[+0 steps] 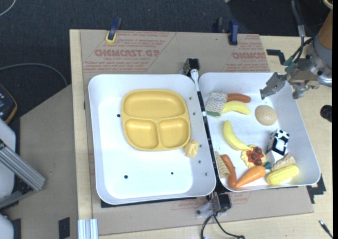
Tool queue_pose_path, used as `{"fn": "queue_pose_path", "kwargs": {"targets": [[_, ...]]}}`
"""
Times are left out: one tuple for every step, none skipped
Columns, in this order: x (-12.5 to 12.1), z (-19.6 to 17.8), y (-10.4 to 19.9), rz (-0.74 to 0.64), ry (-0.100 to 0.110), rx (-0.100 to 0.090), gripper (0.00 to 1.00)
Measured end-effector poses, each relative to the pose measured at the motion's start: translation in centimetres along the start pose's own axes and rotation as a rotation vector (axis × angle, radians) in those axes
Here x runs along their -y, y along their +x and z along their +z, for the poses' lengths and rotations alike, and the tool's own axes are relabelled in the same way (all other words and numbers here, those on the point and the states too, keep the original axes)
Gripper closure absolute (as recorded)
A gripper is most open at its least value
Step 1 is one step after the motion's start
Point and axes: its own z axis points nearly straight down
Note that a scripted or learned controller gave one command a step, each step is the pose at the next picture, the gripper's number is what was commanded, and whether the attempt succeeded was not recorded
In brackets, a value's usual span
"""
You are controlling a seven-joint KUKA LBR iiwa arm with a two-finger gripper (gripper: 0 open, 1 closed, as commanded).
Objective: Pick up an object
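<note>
gripper [285,85] sits over the far right part of the right bin [311,148], fingers spread apart with nothing between them, so released. grey arm comes in from the right edge, wrist just above the bin's far rim.

all pickable stuff is in the right bin, nearer the camera and to the left of the tool. closest is the beige egg [265,115], just below the fingers, apart from them, with bare white floor around it. left of the tool: red sausage [238,97] touching a yellow banana [236,108], and a sandwich piece [215,103] tight against the divider edge. second banana [232,136] lies mid bin. black and white toy [279,142] is below the egg, near the right wall. crowded near corner: pizza-like piece [253,155], carrot [250,176], corn cob [282,173], another red sausage [228,165], all touching or nearly so, pressed toward the near rim.

open room: bare strip of floor along the right wall under the tool, and the patch around the egg.

left bin [100,143], well left of the tool, holds a yellow divided tray [156,118] with wide bare floor around it; a small pale yellow piece [191,149] is just beside the tray's near right corner, close to the divider.
</note>
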Motion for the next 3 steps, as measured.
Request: {"fn": "queue_pose_path", "kwargs": {"targets": [[0.0, 6.4, -0.1, 0.0, 0.008, -0.003, 0.0], [0.4, 10.7, 0.3, 0.0, 0.007, -0.003, 0.0], [1.0, 15.5, 1.1, 0.0, 0.008, -0.003, 0.0]]}}
